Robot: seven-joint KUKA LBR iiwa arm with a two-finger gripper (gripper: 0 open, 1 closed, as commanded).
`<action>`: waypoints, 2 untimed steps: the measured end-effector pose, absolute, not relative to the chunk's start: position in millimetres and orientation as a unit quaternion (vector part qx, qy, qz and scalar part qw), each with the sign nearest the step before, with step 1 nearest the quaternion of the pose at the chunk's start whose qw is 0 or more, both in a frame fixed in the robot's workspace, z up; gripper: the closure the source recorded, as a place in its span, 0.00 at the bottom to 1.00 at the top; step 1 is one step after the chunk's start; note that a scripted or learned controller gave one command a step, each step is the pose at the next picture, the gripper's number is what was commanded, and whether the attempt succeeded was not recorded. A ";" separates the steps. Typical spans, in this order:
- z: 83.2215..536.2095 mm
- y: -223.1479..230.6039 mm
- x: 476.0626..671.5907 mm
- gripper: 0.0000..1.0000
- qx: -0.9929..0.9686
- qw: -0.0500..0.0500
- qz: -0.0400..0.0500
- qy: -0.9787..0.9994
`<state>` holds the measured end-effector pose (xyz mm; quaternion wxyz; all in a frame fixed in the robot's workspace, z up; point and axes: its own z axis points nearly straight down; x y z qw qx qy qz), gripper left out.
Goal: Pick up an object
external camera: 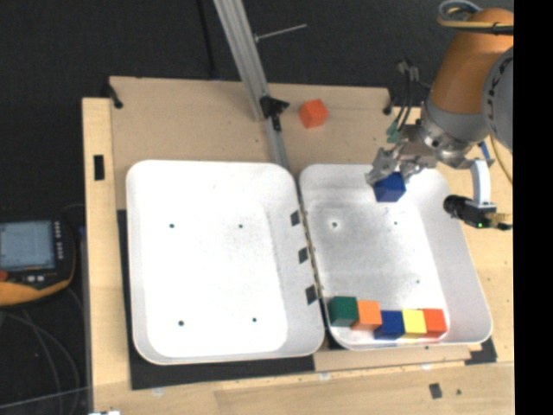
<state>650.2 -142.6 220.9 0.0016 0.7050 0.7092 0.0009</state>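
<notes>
Blue cube point(390, 188) sits pinched between the narrowly parted fingers of the gripper point(388, 176), near the right bin's point(449, 258) far edge.

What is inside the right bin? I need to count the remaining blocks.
Along the right bin's near edge sit five blocks: green, orange, blue, yellow, orange-red. Another blue block is between the gripper's fingers, above the bin.
</notes>
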 end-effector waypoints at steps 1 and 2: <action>265.4 -35.9 649.1 1.00 0.703 0.001 0.003 0.711; 211.2 32.8 591.7 1.00 0.704 -0.003 -0.002 0.710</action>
